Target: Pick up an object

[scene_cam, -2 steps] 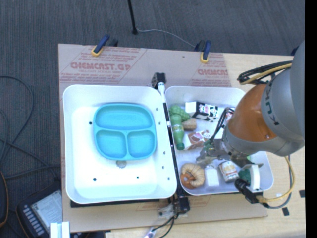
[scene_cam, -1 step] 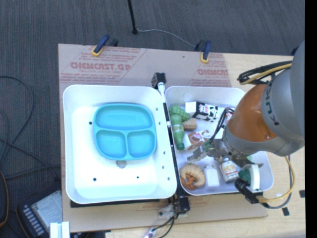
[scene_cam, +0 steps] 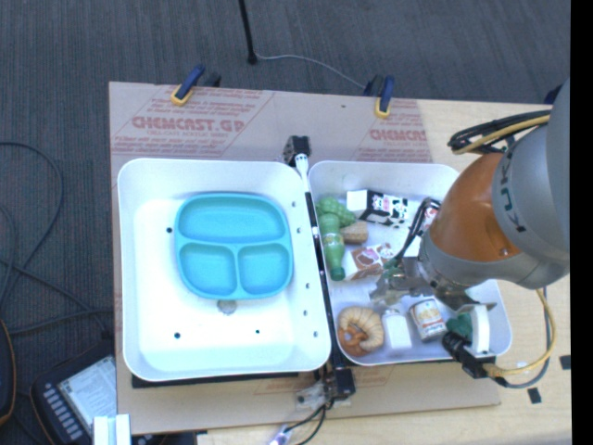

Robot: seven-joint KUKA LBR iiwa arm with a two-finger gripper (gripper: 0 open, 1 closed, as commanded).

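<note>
- Since the task names no particular object, the candidates are the small items crowded in the right bin (scene_cam: 326,336): a green vegetable-like piece (scene_cam: 330,219) at the upper left, a tan bread-like piece (scene_cam: 355,235) beside it, a black-and-white spotted item (scene_cam: 387,209) toward the far wall, a coiled pastry-like piece (scene_cam: 360,329) at the near left, and a small can-like item (scene_cam: 427,318) right of it.
- Just above that can and pastry, near the bin's middle, the gripper (scene_cam: 400,281) is down among the clutter; the grey wrist and dark cabling crowd it, so I cannot tell how its jaws stand or whether anything sits between them.
- Judged from that low pose, the step in hand looks like the reach or the grasp itself, with nothing visibly lifted clear of the bin.
- Next, I would expect a close on whatever lies directly beneath, then a straight rise; the neighbours lie touching or nearly so, which means a pinch could catch two pieces or nudge one aside.
- Behind the gripper, the arm (scene_cam: 500,221), orange-banded, covers much of the bin's right half and hides what lies beneath.
- Further left, the left bin (scene_cam: 148,341) holds a blue divided tray (scene_cam: 233,244), well apart from the work.
- Both bins rest on a cardboard sheet (scene_cam: 185,123) clamped at its far edge.
</note>
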